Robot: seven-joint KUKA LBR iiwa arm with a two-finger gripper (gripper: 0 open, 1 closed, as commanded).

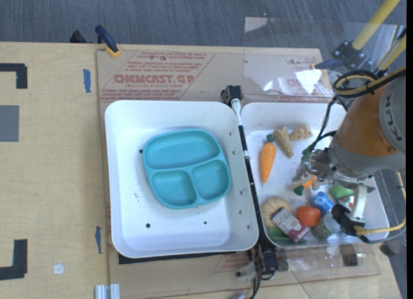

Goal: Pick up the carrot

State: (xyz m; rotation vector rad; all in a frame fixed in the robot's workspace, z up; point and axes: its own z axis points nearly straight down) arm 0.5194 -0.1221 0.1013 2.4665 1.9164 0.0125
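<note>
Orange carrot [267, 160] is my landmark: it lies flat on the floor of the right bin [255, 137], near that bin's left wall, green top pointing away from me, nothing touching it that I can see. So I judge the pick not done; approach, grasp and lift all look left to do.

Nearest me, below the carrot, a heap of play food: a tan bun-like piece [274, 206], a red packet [293, 225], a red tomato-like piece [308, 215], blue and green bits to their right. Hard to tell some apart.

Right of the carrot, the gripper [311, 174] hangs over that clutter, near the carrot but clearly apart from it. Its tips are lost among the small items, so I cannot tell whether the claw is released or clenched, and I see nothing clearly held. The arm's orange band [361, 133] sits above it.

Left of the carrot, across the bin wall, the left bin [129, 130] carries a teal divided plate [186, 167].

Beyond the carrot, two tan pieces [290, 137] just past its top.
</note>
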